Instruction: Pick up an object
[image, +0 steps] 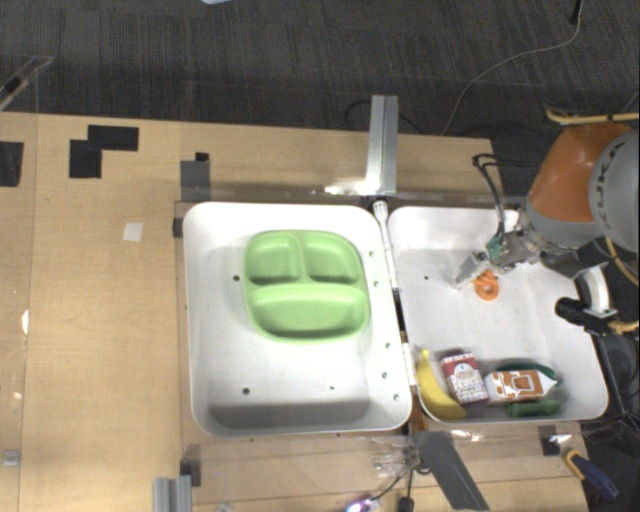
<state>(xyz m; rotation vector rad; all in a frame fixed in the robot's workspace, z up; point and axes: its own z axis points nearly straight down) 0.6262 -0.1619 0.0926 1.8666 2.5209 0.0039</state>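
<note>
My gripper hangs low over the back half of the right bin, with the arm reaching in from the right. A small orange object lies on the bin floor just below and to the right of the gripper's tip; whether they touch is unclear. Along the bin's front wall sit a yellow banana, a small red and white box, a brown and white carton and a dark green item beneath the carton.
The left bin holds a green divided plate in its back half. A metal divider separates the two bins. An upright metal post stands behind them.
</note>
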